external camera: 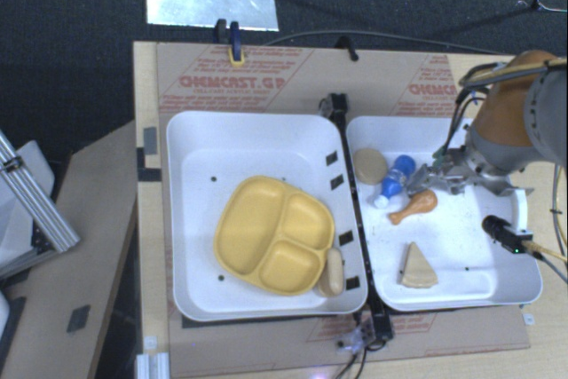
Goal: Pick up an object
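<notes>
Objects spread over two white bins, going left to right: yellow divided tray (273,234) in the left bin (191,191), small beige bread roll (333,272) tucked against its right corner. Over in the right bin (515,284): round tan cookie (370,164), blue bottle (396,176), toy drumstick (414,206), tan wedge (416,267) near the front. Gripper (441,177) down right beside bottle and drumstick, fingers too blurry, can't tell apart or together.
</notes>
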`<state>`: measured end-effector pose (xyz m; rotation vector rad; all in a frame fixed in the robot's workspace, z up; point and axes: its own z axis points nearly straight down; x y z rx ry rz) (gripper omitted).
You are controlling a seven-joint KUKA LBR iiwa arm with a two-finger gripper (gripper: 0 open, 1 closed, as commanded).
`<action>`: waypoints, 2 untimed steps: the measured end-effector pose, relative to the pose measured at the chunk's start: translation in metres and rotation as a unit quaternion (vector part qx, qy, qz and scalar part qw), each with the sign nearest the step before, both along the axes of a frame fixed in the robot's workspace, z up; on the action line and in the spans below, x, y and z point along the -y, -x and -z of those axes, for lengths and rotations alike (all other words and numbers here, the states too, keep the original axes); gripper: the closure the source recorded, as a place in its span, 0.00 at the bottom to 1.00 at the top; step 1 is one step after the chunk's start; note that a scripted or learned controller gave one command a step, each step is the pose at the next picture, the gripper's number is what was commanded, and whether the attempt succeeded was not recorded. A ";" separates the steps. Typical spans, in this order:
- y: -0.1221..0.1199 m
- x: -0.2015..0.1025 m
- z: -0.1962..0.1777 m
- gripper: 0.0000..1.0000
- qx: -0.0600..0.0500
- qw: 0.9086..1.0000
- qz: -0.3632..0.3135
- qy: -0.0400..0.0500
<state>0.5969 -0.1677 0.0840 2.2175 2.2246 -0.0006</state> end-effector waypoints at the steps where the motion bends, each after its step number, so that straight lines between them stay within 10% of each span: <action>1: -0.001 0.000 -0.012 1.00 0.002 1.000 -0.001 0.000; 2: -0.001 0.009 -0.060 1.00 0.003 1.000 0.001 0.001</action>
